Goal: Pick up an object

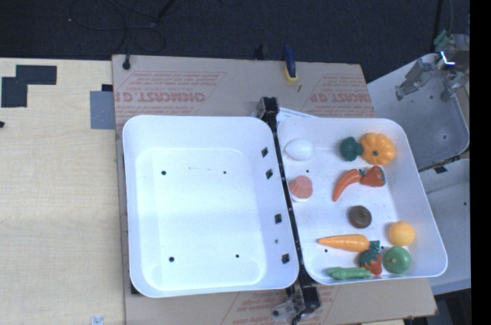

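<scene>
Two shallow white bins sit side by side on a brown cardboard sheet that lies on the bench. The left bin shows its bare white floor with a few small dark dots. The right bin carries all the small toy foods. Near its far-left corner lies a white egg, and just in front of it a flat pink round slice. Further right along the far edge are a dark green broccoli-like piece and, touching it, an orange pumpkin. Below them a curved orange pepper leans against a small red piece. Toward the middle of the bin sits a brown round piece. Near the front edge an orange carrot lies crosswise, with a green pod in front of it and a small red-and-green piece just beside both. In the front-right corner a yellow-orange ball rests next to a green round fruit. The gripper hangs beyond the right bin's far-right corner, over a pale grey plate, well apart from every toy; it holds nothing, and whether it is open or closed cannot be told.
</scene>
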